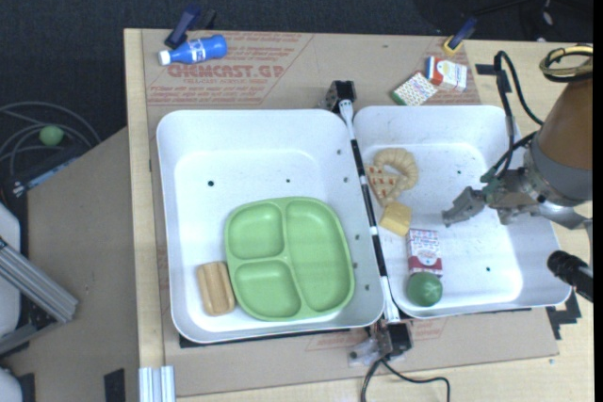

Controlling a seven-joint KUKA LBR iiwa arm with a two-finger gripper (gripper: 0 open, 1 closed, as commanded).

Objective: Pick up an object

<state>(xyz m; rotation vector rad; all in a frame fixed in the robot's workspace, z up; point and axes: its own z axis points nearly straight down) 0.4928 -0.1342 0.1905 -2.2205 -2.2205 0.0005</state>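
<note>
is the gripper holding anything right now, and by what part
Nothing is held. The gripper hangs over a bare part of the right bin, with nothing between its fingers, right of the yellow block.

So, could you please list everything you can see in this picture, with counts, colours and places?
bins: two, white, side by side on bench
divided plate: one, green, left bin
bread piece: one, tan, left bin, beside plate
waffle: one, tan, right bin
cheese wedge: one, yellow, right bin
small carton: one, red-white, right bin
round fruit: one, green, right bin
bottle: one, blue-white, bench, behind left bin
small boxes: two, bench, behind right bin
tool: one, grey, over right bin
</note>
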